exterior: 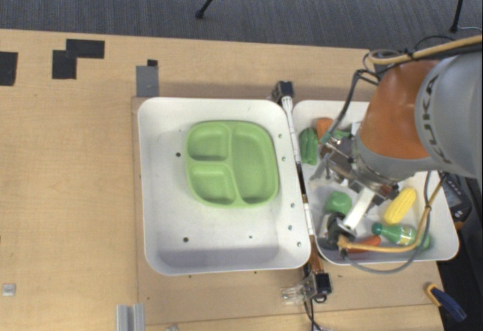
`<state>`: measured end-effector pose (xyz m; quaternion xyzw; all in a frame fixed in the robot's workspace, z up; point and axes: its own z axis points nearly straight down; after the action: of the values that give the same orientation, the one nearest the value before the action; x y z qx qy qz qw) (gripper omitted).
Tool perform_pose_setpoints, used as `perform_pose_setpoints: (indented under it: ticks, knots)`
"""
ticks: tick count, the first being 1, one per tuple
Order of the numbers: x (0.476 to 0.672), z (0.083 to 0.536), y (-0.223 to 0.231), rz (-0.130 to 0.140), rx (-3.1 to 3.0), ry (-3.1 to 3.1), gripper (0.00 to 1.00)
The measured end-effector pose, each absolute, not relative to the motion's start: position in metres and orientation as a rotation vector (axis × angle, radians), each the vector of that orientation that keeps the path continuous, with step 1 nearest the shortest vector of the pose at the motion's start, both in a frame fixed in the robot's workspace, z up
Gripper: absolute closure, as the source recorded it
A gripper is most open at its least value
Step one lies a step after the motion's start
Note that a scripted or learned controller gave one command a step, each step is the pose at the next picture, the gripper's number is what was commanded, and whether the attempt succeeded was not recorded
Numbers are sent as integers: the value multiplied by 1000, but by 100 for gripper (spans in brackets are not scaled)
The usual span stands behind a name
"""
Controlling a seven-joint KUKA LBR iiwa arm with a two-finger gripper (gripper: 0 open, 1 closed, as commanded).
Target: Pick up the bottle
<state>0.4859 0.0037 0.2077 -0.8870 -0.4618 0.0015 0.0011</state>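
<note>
1. The left bin (151, 194) holds only a green divided plate (230, 163), lying flat near its middle and well apart from anything the task concerns.
2. The right bin (445, 246) is crowded. A green toy (309, 145) and an orange piece (323, 126) lie against its far-left side, and another green piece (337, 203) lies lower down.
3. The gripper (337, 160) hangs over the left half of this bin, near the wall shared with the left bin. Its metal body shows below the wrist, but the view does not show whether it is open or closed, and nothing can be seen in its grasp.
4. The likeliest bottle (400, 235) is a green object lying on its side along the bin's near wall, toward the near-right corner. A yellow corn cob (401, 204) sits just beside it on the far side.
5. The bottle lies right of the gripper and nearer the camera, with clutter between them. Its long axis runs roughly left to right in the view, so a grasp would probably need to close across that axis.
6. The arm (400, 118) reaches in from the right, and its orange band and grey link cover the bin's far-right part. The wrist bends down and leftward, so reaching the bottle probably means drawing back to the right.
</note>
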Motion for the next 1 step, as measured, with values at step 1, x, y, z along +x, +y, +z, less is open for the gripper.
perform_pose_setpoints:
  ticks: [1]
  knots:
    - [488, 219, 4, -2, -2785, -1451, 100]
